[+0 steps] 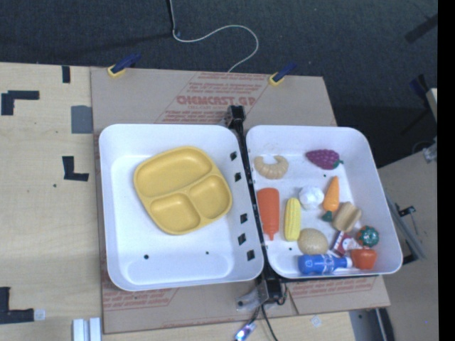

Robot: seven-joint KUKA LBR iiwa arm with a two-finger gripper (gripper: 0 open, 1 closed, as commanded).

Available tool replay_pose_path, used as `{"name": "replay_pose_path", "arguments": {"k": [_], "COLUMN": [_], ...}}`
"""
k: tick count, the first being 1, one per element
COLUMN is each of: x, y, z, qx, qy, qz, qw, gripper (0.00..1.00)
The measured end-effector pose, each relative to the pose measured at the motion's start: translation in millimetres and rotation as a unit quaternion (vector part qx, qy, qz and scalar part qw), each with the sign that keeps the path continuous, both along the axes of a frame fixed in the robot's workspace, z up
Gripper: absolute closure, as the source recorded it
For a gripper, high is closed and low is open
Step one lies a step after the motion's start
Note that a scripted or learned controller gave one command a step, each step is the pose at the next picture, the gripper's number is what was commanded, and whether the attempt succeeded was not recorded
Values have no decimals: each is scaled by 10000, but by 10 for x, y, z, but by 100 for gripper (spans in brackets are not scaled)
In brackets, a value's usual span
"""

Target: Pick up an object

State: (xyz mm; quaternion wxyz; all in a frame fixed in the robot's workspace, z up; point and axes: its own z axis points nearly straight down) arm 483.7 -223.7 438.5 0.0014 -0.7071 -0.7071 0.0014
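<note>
The right bin (370, 162) holds several toy foods. A purple grape bunch (323, 158) lies at its back, and a tan croissant (271, 165) to the left of that. An orange sausage (268, 212) and a yellow corn cob (292, 219) lie side by side near the bin's left wall. A small carrot (331, 195), a white garlic (310, 197), a bread roll (346, 217) and a potato (312, 241) crowd the middle. A blue bottle (323, 263), a red tomato (363, 259) and a green-red piece (367, 236) sit at the front.
The left bin (114, 212) holds a yellow three-compartment plate (183, 189). Both bins rest on a cardboard sheet (206, 98) held by yellow and blue clamps. A white cable (213, 34) loops at the back, and black clips join the bins along the middle.
</note>
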Motion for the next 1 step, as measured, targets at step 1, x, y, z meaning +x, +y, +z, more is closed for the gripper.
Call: {"name": "replay_pose_path", "arguments": {"k": [1], "x": [4], "y": [0], "z": [180], "qx": [-8], "qy": [-27], "qz": [6], "qw": [10000], "gripper": [100]}}
